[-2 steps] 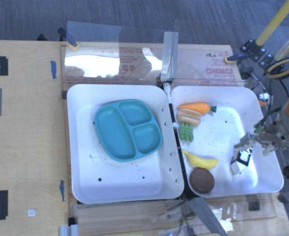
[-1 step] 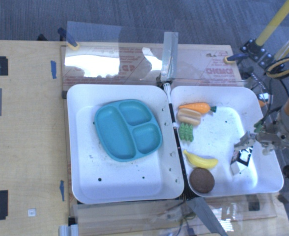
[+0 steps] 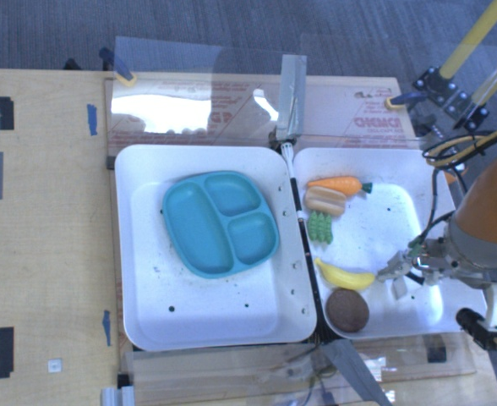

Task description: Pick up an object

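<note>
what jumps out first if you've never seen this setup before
The big blue divided plate in the middle of the left bin stands out most. Next, the toy food along the right bin's left side: carrot, banana and a brown round thing, with the gripper beside the banana.

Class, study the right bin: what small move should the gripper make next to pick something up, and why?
Probably shift slightly toward the banana and descend. The gripper hovers just beside the banana's right end, holding nothing, and the banana is the nearest item in the right bin.
</note>
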You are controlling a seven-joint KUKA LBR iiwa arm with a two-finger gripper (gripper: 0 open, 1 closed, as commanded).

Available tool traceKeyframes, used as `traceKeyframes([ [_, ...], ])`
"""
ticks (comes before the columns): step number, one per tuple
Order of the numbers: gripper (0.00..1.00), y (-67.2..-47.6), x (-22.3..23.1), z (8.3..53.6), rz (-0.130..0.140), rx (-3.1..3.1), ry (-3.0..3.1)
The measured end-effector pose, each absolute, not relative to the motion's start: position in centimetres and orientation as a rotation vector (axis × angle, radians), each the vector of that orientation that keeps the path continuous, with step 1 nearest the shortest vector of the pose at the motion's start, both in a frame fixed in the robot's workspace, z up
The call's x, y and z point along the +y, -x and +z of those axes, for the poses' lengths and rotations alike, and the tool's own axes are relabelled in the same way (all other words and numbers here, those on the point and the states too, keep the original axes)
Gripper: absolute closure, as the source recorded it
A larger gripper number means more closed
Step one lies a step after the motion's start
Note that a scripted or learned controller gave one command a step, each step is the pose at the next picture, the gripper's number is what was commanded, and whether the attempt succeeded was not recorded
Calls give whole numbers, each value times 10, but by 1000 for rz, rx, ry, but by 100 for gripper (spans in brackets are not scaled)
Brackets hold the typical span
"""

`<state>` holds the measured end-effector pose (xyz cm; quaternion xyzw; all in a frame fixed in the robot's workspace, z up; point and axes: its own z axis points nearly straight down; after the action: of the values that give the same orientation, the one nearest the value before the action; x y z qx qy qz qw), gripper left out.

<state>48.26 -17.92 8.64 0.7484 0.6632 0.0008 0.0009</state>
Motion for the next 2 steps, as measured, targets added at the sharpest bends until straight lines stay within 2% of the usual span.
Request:
traceKeyframes([
  [1,100,-482,-181,95,3,2077,-2354],
  [2,100,-558,-147,87,6,2117,-2312],
])
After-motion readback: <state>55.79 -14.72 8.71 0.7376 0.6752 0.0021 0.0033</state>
